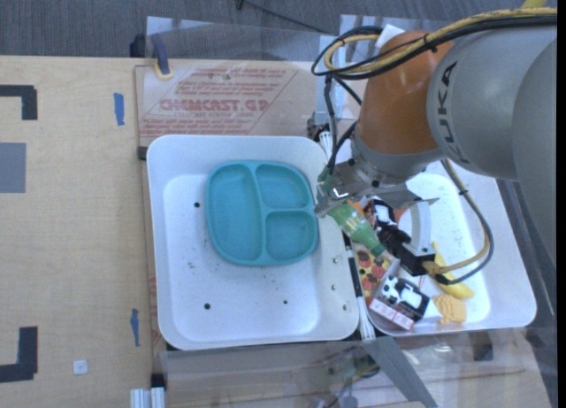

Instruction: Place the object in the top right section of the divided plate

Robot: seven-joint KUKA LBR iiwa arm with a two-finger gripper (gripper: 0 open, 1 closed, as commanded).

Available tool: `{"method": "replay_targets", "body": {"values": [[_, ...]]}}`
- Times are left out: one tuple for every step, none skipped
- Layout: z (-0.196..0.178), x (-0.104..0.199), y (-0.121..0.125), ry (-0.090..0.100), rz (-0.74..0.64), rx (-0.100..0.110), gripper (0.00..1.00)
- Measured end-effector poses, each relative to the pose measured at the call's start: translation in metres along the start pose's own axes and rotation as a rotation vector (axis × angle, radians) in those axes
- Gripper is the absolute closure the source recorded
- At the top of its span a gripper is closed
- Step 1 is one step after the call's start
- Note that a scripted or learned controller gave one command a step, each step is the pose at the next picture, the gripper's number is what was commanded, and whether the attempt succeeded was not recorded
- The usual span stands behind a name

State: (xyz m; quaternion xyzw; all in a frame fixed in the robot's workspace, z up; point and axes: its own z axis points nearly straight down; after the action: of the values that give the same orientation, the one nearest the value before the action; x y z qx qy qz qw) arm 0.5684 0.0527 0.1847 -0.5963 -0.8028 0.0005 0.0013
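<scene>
A teal divided plate (262,212) lies in the left white bin (177,282). It has one long section on the left and two smaller ones on the right, and all three look bare. My gripper (330,196) hangs over the wall between the two bins, just off the plate's right edge, under the orange wrist band (398,105). Just below and to the right of it, a green and orange object (363,227) lies among other items in the right bin. I cannot see whether anything is held.
The right bin (504,309) holds a clutter of small items, among them yellow pieces (453,300) and a printed card pack (398,296). A brown board (221,105) lies behind the left bin. The wooden bench (71,220) stretches to the left.
</scene>
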Motion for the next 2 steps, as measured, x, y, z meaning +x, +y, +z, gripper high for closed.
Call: {"method": "replay_targets", "body": {"values": [[0.0001, -0.0005, -0.0001, 0.0, 0.001, 0.0, 0.0], [-0.0099, -0.0007, 0.0007, 0.0, 0.002, -0.002, 1.0]]}}
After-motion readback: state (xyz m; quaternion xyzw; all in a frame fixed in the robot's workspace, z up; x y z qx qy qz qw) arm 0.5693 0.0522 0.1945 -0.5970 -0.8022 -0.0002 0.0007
